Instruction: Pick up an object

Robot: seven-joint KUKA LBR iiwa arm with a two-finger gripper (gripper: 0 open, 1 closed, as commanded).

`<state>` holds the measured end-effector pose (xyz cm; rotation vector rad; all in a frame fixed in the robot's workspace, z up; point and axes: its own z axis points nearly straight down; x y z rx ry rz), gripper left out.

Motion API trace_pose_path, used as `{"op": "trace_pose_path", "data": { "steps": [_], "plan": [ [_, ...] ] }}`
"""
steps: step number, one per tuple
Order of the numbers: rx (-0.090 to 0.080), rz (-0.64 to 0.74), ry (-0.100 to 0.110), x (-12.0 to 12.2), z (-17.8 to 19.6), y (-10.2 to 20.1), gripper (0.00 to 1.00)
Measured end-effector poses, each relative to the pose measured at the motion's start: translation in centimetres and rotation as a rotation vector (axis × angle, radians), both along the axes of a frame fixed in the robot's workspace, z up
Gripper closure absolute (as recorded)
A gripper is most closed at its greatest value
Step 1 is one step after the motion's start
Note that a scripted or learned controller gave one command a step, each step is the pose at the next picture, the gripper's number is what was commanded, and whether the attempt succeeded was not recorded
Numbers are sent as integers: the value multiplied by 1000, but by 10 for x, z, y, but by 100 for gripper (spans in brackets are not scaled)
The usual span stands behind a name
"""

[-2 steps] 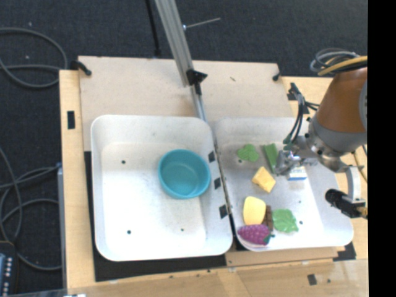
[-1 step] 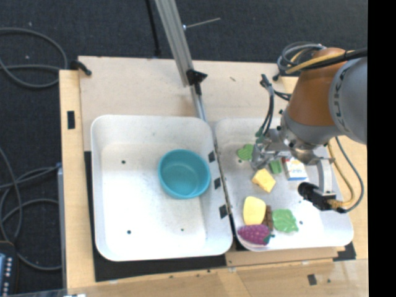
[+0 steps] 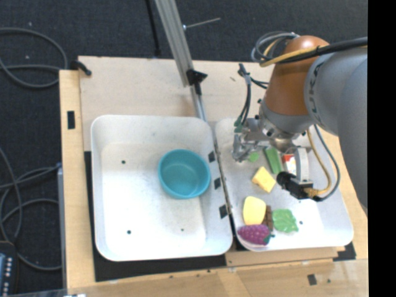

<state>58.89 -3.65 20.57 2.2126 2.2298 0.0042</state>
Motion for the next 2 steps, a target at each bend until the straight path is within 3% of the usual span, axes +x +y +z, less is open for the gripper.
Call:
{"op": "trace_pose_path", "data": {
  "steps": [2],
  "plan": [
    [1,1,0,43,11,108,100]
  ]
}}
